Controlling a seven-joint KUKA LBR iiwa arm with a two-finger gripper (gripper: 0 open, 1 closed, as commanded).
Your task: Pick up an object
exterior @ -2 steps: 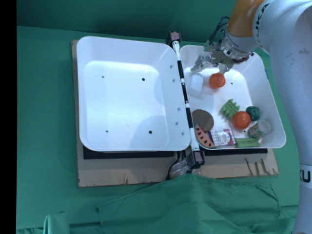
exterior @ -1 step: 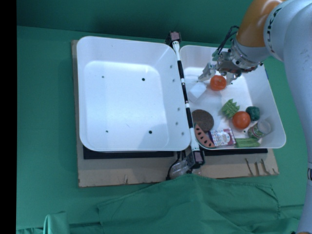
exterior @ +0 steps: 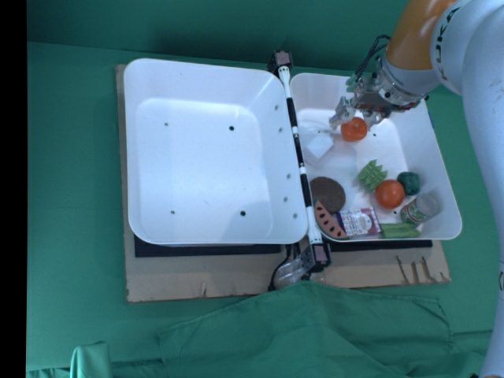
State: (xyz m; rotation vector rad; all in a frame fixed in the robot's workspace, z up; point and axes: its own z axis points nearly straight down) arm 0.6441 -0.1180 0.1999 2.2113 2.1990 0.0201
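Orange-red ball (exterior: 353,129) sits between the end effector (exterior: 356,120) fingers, clamped, up in the far part of the right bin (exterior: 438,152). Rest of the stuff is nearer than the ball in that bin: white block (exterior: 320,145) just left of it, green ridged piece (exterior: 372,174), second orange ball (exterior: 389,194), brown disc (exterior: 327,193), watermelon slice (exterior: 330,220). Left bin (exterior: 206,151) beside it.

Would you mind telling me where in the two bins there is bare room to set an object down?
The left bin offers a wide bare floor between all four walls. In the right bin, the near end is crowded: brown disc, watermelon slice, orange ball and others. A small bare patch lies at its far left corner, beside the hand.
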